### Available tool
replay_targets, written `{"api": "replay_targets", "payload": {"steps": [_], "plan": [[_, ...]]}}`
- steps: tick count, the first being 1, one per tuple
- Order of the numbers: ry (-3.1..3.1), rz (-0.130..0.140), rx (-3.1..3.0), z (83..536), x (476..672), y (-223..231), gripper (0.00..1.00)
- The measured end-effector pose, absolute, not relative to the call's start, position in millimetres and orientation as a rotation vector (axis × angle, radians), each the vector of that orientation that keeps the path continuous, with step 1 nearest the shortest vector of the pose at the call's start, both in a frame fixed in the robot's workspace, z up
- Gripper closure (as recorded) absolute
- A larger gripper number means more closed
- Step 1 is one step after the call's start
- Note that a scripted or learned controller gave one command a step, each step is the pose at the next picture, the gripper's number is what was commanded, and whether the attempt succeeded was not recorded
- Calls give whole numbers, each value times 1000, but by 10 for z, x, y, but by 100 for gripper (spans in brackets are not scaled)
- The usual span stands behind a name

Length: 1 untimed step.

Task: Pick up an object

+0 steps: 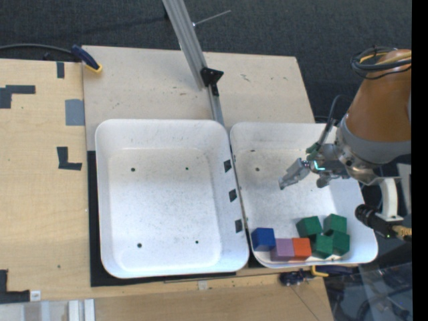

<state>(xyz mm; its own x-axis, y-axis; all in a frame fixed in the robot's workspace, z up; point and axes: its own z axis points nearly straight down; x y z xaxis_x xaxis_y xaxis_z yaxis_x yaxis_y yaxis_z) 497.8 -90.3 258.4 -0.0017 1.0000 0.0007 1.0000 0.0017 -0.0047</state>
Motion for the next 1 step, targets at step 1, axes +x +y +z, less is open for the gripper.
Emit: {"api": "replay_targets", "payload": {"steps": [1], "plan": [[-2222, 1, -2219, 2601, 4985, -906, 0]]}}
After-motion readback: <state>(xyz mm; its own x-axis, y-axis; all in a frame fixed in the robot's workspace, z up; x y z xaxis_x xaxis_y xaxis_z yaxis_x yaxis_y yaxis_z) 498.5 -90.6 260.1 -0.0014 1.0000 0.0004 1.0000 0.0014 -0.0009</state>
